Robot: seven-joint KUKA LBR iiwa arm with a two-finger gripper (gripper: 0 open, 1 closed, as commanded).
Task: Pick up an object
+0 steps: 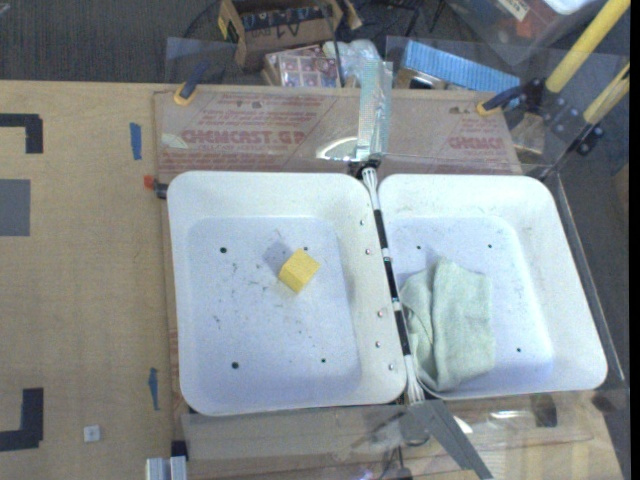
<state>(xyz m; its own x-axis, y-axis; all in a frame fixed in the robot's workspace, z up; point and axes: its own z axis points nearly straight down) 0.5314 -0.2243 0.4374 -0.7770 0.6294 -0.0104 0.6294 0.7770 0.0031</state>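
Note:
A small yellow block (pixel 298 270) lies near the middle of the left white bin (pixel 200 218). A crumpled pale green cloth (pixel 452 320) lies in the right white bin (pixel 540 228), against its left wall and reaching toward the front.
A ridge with cables (pixel 385 268) divides the two bins. Behind them stands a clear panel held by clamps (pixel 340 133), with boxes and clutter beyond. Yellow bars (pixel 590 38) cross the top right corner. Bare wooden bench (pixel 80 268) stretches to the left.

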